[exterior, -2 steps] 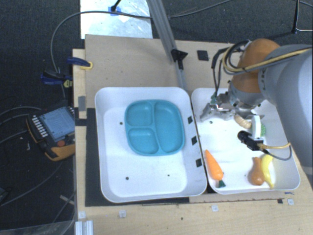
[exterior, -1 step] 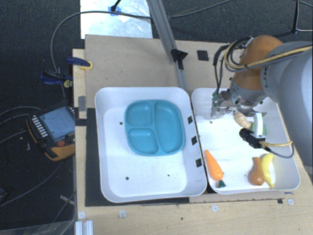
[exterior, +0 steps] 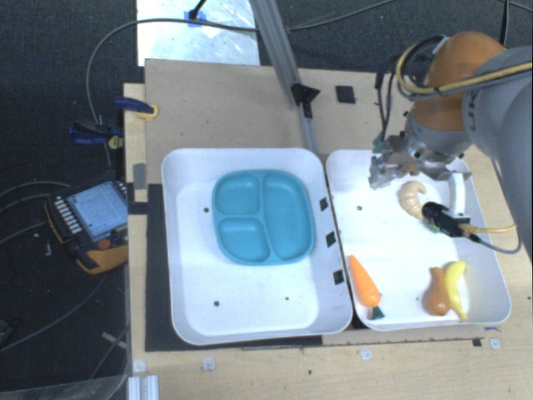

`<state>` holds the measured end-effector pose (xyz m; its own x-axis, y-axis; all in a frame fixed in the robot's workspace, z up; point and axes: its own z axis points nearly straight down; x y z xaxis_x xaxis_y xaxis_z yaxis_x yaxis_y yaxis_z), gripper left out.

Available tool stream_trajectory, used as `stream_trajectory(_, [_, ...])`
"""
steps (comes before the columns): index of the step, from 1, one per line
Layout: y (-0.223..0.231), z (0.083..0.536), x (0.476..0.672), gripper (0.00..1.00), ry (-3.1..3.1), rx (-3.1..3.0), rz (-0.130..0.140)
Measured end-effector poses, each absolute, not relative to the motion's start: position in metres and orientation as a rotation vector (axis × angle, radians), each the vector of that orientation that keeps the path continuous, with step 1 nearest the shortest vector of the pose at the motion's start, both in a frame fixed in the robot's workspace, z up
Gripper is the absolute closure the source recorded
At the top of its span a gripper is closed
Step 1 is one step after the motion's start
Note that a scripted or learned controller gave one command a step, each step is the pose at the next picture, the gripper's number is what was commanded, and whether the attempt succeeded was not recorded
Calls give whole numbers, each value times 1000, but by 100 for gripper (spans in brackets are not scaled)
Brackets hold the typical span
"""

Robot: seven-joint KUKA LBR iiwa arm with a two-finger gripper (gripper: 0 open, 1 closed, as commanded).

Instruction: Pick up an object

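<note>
surface: wooden point(exterior: 208, 98), bearing left bin point(exterior: 187, 307) with blue divided plate point(exterior: 263, 217) and right bin point(exterior: 491, 294) | target: croissant point(exterior: 411, 197) near right bin's back, just right-below tool point(exterior: 385, 172), curled, touching nothing clearly | tool: spread or pinched, cannot tell | room: carrot point(exterior: 363, 282), banana point(exterior: 455, 287) well apart toward front.

A tan bench point(exterior: 225, 107) stands on dark carpet point(exterior: 58, 48) strewn with cables point(exterior: 100, 44), a bright reflective sheet point(exterior: 200, 19) behind it.
</note>
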<state>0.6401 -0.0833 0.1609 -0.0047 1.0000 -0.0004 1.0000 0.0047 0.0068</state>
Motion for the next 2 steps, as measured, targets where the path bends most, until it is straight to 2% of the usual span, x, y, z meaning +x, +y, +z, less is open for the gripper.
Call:
stream_trajectory(1, [-83, 215, 642, 100, 2223, 2211, 8])
stream_trajectory(2, [-34, 210, 617, 100, 2232, 2212, 1])
